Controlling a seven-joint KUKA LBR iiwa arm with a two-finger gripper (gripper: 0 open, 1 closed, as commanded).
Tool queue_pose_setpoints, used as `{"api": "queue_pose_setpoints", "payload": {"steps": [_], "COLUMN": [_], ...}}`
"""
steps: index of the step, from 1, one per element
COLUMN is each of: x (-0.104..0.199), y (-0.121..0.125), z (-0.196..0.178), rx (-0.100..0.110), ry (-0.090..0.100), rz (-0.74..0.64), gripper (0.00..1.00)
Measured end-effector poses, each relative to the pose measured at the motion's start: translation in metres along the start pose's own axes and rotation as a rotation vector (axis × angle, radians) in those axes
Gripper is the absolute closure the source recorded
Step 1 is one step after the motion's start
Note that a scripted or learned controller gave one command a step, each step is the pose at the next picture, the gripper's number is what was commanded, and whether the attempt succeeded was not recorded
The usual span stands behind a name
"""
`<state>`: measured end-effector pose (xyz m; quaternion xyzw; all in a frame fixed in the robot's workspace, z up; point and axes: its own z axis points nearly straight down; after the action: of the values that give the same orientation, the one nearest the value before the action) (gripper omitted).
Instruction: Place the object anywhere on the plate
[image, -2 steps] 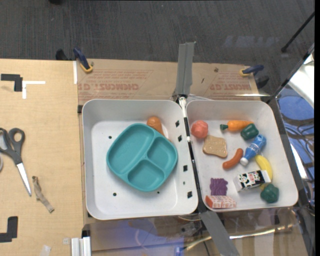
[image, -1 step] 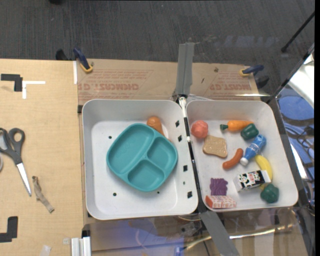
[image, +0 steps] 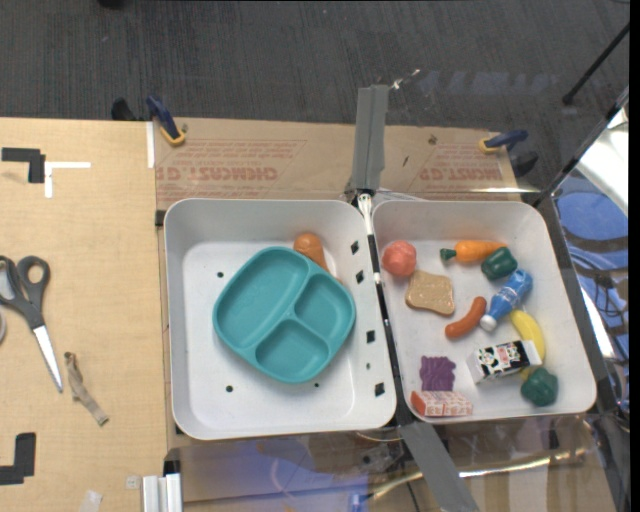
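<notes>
A teal plate (image: 285, 315) with three compartments lies tilted in the left bin (image: 190, 330). An orange egg-shaped object (image: 309, 246) sits just behind the plate's far rim, on the bin floor. The right bin (image: 560, 290) holds several toy foods: a red-pink ball (image: 399, 258), a bread slice (image: 430, 293), a carrot (image: 472, 250), a sausage (image: 464, 317), a blue bottle (image: 506, 297), a banana (image: 528, 335), a milk carton (image: 501, 359), purple grapes (image: 437, 373), a pink-white packet (image: 441, 403) and two dark green pieces (image: 499, 263) (image: 539, 387).
Scissors (image: 32, 305) and a small strip (image: 86, 388) lie on the cardboard to the left of the bins. Blue clamps (image: 166, 119) (image: 502, 141) hold the cardboard at the back. A grey taped strip (image: 369, 140) runs between the bins at the back.
</notes>
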<state>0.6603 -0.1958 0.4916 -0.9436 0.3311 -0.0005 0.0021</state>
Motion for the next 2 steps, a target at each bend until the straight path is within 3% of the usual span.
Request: {"api": "queue_pose_setpoints", "payload": {"steps": [1,2], "x": [0.008,0.0149], "y": [0.01,0.0181], "z": [0.0038,0.0002], "rx": [0.001,0.003], "ry": [0.0,0.001], "rz": [-0.363,-0.477], "gripper": [1.0,1.0]}}
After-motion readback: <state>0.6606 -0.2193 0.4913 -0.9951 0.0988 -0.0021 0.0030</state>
